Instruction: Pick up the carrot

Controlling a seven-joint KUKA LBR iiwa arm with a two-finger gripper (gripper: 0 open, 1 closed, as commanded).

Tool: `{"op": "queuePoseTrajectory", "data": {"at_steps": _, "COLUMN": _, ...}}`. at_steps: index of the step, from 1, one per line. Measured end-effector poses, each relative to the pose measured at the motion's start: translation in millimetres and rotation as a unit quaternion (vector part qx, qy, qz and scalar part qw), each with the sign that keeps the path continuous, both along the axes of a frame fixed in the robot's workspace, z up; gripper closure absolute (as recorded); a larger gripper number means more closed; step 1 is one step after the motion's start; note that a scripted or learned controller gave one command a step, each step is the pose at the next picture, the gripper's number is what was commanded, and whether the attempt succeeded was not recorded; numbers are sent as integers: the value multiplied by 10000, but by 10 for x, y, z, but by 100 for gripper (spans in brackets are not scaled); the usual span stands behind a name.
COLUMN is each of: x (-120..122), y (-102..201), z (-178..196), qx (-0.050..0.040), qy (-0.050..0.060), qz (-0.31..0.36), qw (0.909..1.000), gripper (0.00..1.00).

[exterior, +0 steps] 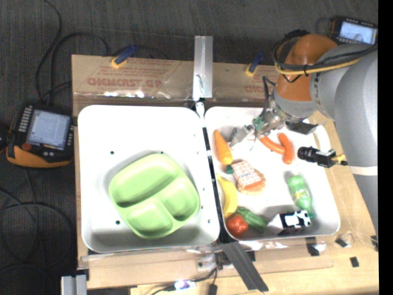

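Far to the left of the fingers, a pale green moulded plastic divided tray [155, 193] lies in the left shallow white bin [98, 134]. In the right shallow white bin [325, 195], the smooth orange tapered plastic carrot [222, 146] lies along the bin's left wall, a short way left of the fingers and slightly lower in view. Below it sit a small printed snack packet [247, 176], a yellow plastic banana [228, 195] and a red plastic tomato [237, 225]. The two-finger gripper [265, 123] hangs near the bin's upper edge; how wide the fingers stand cannot be told, and nothing shows between them. An orange sausage-shaped toy [284, 146] lies just right of and below the fingers. The step in hand looks like the approach. The next move calls for shifting left over the carrot, aligning across its narrow width and descending.
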State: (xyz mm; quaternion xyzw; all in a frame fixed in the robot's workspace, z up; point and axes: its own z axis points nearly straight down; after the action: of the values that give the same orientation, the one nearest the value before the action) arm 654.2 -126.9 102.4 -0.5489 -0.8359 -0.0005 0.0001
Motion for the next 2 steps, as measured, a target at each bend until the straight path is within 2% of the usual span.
{"op": "queuePoseTrajectory", "data": {"at_steps": 1, "x": -210, "y": 682, "z": 816, "qx": -15, "qy": -4, "qz": 1312, "qw": 9914, "gripper": 0}}
{"op": "queuePoseTrajectory", "data": {"at_steps": 2, "x": -64, "y": 257, "z": 259, "qx": -27, "qy": 5, "qz": 1439, "qw": 9896, "gripper": 0}}
